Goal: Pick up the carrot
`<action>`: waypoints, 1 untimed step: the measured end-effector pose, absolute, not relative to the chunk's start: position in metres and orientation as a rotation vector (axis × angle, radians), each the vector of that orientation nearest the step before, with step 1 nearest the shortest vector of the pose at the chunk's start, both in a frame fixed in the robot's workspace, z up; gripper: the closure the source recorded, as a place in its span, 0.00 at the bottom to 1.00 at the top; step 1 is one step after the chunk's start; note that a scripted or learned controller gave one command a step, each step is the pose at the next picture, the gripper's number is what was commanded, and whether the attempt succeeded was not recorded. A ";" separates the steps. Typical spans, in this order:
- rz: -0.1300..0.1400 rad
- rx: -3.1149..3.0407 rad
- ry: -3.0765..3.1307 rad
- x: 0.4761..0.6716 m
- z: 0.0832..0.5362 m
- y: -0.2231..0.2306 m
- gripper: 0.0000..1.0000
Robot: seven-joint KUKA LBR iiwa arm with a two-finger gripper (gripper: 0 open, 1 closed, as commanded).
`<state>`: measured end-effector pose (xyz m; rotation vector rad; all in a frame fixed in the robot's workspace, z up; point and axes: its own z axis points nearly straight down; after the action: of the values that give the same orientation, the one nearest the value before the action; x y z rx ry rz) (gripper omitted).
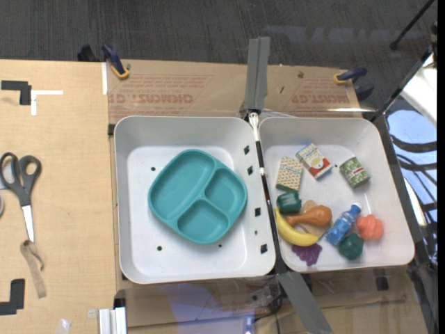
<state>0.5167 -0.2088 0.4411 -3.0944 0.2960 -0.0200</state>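
Note:
The carrot (370, 227) is a stubby orange piece lying in the near right corner of the right bin (389, 186). A dark green lump (351, 246) lies against its left end, and I cannot tell whether that is the carrot's leafy top. A blue bottle (344, 225) lies just left of the carrot, touching or nearly touching it. The right wall of the bin is close on the carrot's other side.
In the right bin there are also a banana (295, 233), a brown drumstick (311, 216), a purple piece (307, 253), a green vegetable (288, 202), a cracker box (290, 173), a small carton (314, 161) and a green can (354, 172). A teal divided plate (198, 197) sits in the left bin (132, 186). Scissors (21, 186) lie on the bench at far left.

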 end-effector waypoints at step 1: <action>-0.027 -3.085 0.289 0.519 0.450 -0.207 1.00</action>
<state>0.5190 -0.2067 0.4501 -3.0847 0.2889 -0.0272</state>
